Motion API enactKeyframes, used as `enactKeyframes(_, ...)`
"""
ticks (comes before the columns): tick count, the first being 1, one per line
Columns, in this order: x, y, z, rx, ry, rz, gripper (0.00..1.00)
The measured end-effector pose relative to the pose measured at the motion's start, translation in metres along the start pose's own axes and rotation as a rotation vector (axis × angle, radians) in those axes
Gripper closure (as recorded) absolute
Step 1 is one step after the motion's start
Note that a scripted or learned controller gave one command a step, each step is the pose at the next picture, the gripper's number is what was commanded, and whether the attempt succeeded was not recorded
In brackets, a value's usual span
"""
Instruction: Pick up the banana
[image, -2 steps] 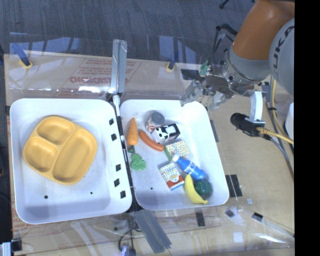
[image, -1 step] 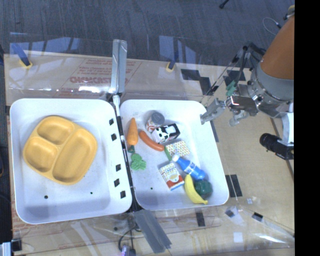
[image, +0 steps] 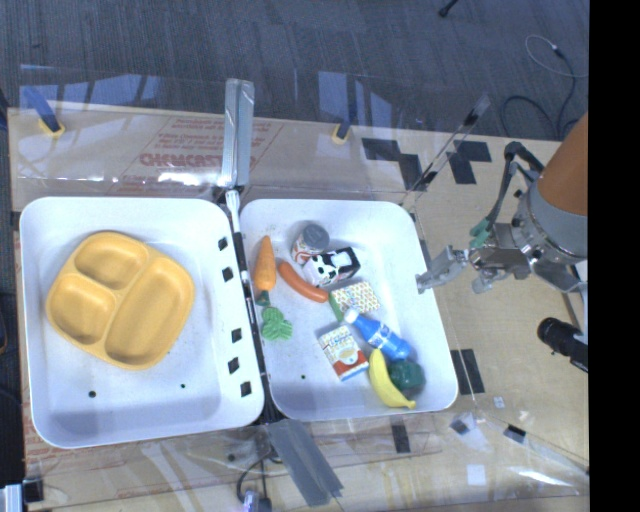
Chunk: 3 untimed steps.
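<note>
The yellow banana (image: 386, 384) lies in the front right corner of the right bin (image: 428, 262), pressed against a dark green vegetable (image: 408, 376) and just below a blue bottle (image: 381, 337). My gripper (image: 459, 276) hangs outside that bin, just past its right rim and well behind the banana. Its fingers are spread apart with nothing between them, so it stands open. The grey arm with its orange band comes in from the right edge.
The right bin also holds a carrot (image: 264, 263), an orange-red sausage (image: 302, 283), a black-and-white cow toy (image: 331, 265), a can (image: 312, 237), a green leafy piece (image: 275, 324), a small carton (image: 342, 352) and a checked packet (image: 356, 297). A yellow divided plate (image: 120, 298) sits in the left bin (image: 60, 415).
</note>
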<state>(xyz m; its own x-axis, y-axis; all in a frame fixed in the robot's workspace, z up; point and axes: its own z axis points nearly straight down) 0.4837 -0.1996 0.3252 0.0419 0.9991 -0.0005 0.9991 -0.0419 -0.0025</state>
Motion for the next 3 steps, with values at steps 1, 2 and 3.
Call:
enactKeyframes(1,0.031,-0.004,0.186,0.002,0.002,-0.142,0.0)
enactKeyframes(2,0.037,0.073,0.211,0.0,0.001,-0.188,0.0)
enactKeyframes(3,0.031,0.005,0.182,0.0,0.002,-0.6,0.0)
